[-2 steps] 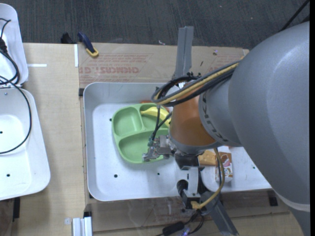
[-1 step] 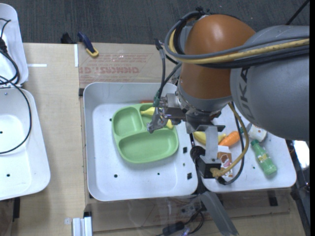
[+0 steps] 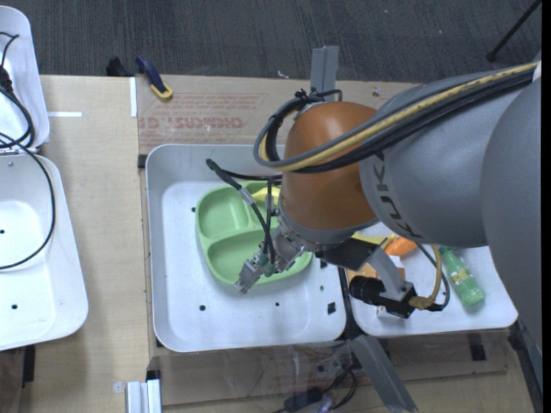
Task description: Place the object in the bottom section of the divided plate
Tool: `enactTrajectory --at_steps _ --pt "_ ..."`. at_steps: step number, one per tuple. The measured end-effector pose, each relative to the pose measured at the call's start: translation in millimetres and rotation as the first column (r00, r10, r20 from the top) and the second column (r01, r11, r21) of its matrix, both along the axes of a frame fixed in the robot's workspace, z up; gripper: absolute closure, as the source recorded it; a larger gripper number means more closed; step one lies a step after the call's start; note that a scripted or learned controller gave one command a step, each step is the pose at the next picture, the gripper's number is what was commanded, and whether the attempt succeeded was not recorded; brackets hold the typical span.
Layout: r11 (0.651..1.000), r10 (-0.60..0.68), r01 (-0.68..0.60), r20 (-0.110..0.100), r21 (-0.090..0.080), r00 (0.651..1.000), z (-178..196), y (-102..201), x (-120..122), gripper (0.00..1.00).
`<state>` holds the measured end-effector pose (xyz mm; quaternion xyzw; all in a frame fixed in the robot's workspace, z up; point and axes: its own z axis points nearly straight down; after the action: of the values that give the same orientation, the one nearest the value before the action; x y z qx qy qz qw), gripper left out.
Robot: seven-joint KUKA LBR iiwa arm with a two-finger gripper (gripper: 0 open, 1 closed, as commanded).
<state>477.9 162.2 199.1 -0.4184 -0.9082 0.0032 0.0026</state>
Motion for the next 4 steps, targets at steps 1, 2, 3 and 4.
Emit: enactTrajectory --at_steps 1,2,3,4 --pt "0.997 -0.073 0.073 0.003 -0.001 0.997 50.8 56.2 0.5 0.00" --pt "0.997 -0.074 0.074 -0.001 -0.006 0.997 56.8 55.1 2.0 1.00" --pt "0.997 -0.074 0.074 -0.001 -0.006 0.997 56.8 55.0 2.0 0.00" --pt "0.997 -0.074 0.074 -0.001 -0.006 0.997 56.8 55.0 2.0 0.00"
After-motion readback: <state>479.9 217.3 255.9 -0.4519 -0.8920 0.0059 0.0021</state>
